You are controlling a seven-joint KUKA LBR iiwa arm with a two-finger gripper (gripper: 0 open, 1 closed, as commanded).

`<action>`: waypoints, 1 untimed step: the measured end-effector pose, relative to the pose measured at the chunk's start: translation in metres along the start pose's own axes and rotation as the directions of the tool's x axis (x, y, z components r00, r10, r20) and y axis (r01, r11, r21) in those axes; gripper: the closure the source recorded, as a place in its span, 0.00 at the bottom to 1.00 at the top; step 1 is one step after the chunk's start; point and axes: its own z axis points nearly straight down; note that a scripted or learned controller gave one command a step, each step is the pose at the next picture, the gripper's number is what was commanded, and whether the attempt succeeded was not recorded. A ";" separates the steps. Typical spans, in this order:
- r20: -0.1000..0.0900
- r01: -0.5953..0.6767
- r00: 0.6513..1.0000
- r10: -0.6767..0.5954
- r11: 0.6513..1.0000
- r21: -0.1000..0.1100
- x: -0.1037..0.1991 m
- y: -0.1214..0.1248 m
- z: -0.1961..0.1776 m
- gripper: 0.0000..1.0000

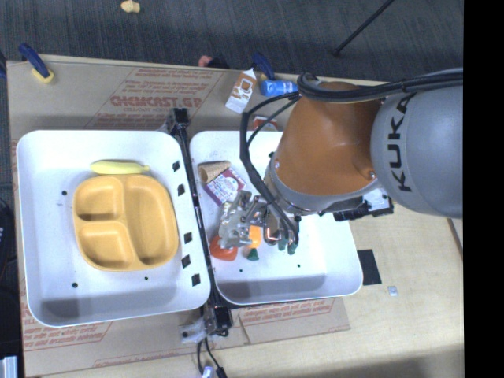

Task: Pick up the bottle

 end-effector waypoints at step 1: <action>-0.004 0.087 0.996 -0.087 0.996 -0.001 0.016 0.065 0.050 1.00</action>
